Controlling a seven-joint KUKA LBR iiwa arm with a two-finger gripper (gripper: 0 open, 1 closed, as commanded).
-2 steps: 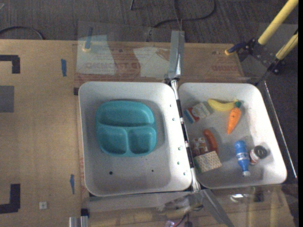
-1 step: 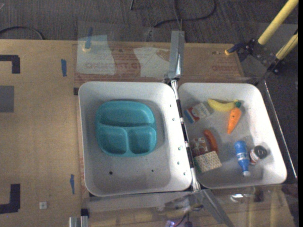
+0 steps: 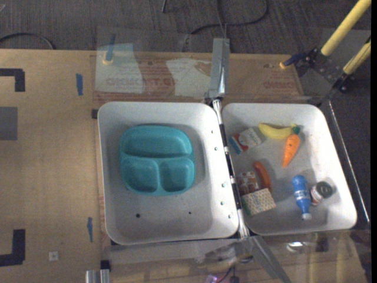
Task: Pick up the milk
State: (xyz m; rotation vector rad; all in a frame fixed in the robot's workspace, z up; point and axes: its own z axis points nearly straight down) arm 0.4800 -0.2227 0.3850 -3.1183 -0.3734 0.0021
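I'm looking down on the surface (image 3: 47, 158) with the two white bins side by side. The left bin (image 3: 118, 217) holds a teal tray (image 3: 156, 159) with three compartments, lying flat a little above the bin's middle.

The milk (image 3: 248, 139) is in the right bin (image 3: 336, 214). It is a small white carton with red and blue marks, lying on its side in the bin's upper left part, close to the wall that meets the left bin. Just to its right, and a little higher, lies a banana (image 3: 277, 131). Its right end is beside the green top of a carrot (image 3: 291, 149) that points down the bin. The milk looks apart from the banana, though only narrowly.

Lower down, near the shared wall, I see a small brown item (image 3: 247, 183) that I can't identify. A red sausage (image 3: 262, 174) lies just beside it. Below them sits a speckled box (image 3: 258, 201), tilted. A blue bottle (image 3: 301, 196) lies on its side toward the lower right, with a dark round can (image 3: 322, 190) next to it. All of these are well apart from the milk.

At the top right, past the bins, yellow poles (image 3: 347, 22) slant over a grey plate. Black cables (image 3: 241, 5) trail on the floor beyond the surface.

I cannot tell how far open the gripper is, or whether it has hold of anything. The milk rests in the bin with nothing touching it from above.
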